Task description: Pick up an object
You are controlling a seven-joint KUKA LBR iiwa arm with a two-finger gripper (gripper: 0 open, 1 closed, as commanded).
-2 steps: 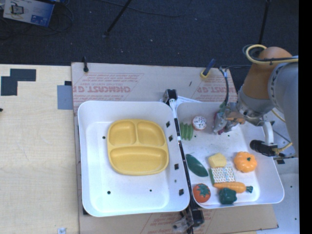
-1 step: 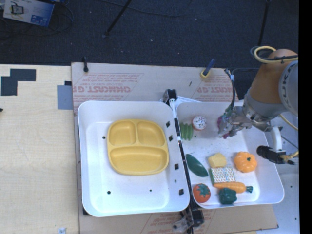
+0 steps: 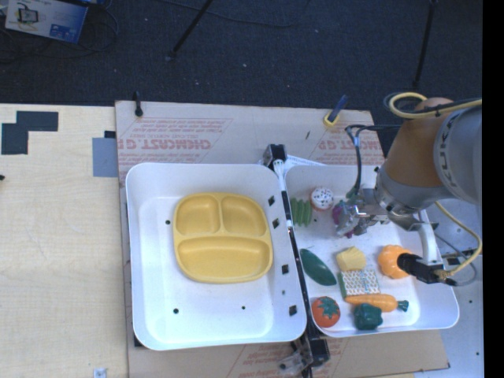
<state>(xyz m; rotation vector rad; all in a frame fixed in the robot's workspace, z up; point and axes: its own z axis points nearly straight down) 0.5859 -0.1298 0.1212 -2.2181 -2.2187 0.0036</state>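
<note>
1. Yellow divided plate point(image 3: 222, 236) sits in left bin point(image 3: 150, 305)
2. Gripper point(image 3: 352, 220) is low in right bin point(image 3: 449, 309), right of the plate, over a purple object point(image 3: 340, 213); finger state: cannot tell
3. Just left of gripper: white ball point(image 3: 321, 198), green pods point(image 3: 300, 211)
4. Below gripper: yellow block point(image 3: 351, 258), carrot point(image 3: 376, 300), tomato point(image 3: 326, 311)

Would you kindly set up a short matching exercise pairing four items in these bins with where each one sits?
Things:
1. yellow divided plate
2. tomato
3. white ball with red dots
4. carrot

Places:
A. right bin, near front corner beside the divider
B. right bin, far side, left of the gripper
C. middle of the left bin
D. right bin, near side, just below the chequered block

Pairs: 1-C, 2-A, 3-B, 4-D
</note>
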